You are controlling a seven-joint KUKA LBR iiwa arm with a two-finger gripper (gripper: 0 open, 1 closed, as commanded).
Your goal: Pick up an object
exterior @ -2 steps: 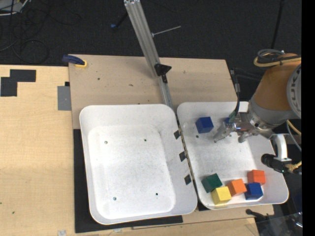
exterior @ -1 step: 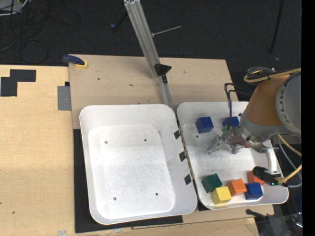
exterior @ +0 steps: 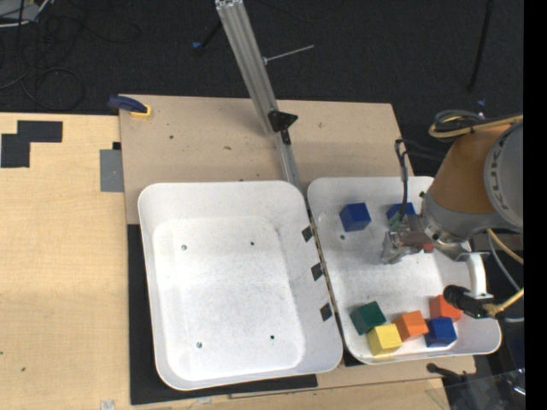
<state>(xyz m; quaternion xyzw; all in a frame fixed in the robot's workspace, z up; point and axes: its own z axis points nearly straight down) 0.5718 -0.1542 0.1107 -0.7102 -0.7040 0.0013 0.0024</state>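
In the right bin [exterior: 342, 272], a blue cube [exterior: 355, 216] lies near the back left. A second blue block [exterior: 402, 213] peeks out just behind my gripper [exterior: 394, 249], which hangs low over the middle of this bin. Along the front edge sit a green block [exterior: 367, 316], a yellow cube [exterior: 384, 338], an orange cube [exterior: 412, 324], a blue cube [exterior: 441, 331] and a red-orange block [exterior: 444, 306]. Nothing can be made out in the gripper's grasp.
The left bin [exterior: 222, 280] sits beside the right one, with black clips [exterior: 313, 253] along the shared edge. A slanted aluminium rail [exterior: 252, 67] rises behind the bins. My arm [exterior: 479, 186] covers the right bin's back right corner.
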